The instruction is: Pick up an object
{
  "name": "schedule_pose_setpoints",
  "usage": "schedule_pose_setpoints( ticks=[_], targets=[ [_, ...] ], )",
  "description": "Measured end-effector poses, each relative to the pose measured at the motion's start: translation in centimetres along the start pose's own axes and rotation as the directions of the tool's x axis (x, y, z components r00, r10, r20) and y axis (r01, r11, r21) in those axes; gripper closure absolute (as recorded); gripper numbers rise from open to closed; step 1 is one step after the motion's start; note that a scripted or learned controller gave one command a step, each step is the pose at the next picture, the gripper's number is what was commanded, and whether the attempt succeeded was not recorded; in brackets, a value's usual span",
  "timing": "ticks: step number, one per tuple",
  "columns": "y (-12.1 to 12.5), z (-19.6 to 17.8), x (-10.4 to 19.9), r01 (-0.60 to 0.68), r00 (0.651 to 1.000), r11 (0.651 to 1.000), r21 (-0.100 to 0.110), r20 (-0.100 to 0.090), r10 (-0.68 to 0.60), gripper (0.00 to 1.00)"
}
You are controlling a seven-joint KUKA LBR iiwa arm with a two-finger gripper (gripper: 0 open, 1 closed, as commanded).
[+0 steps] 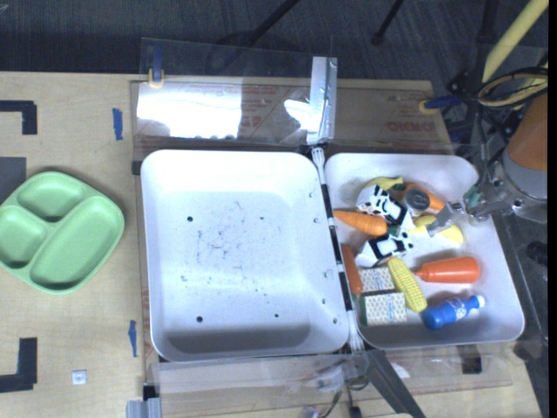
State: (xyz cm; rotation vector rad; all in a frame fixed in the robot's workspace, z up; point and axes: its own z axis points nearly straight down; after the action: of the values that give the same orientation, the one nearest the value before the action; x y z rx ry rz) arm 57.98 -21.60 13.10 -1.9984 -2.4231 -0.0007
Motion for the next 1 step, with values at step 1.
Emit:
schedule_pose_setpoints(
  ticks=[1],
  targets=[
    [3.04, 3.92, -0.29, 0.059, 0.998, 0.998, -0.013, -0.007, -0.060, 0.00]
  ],
)
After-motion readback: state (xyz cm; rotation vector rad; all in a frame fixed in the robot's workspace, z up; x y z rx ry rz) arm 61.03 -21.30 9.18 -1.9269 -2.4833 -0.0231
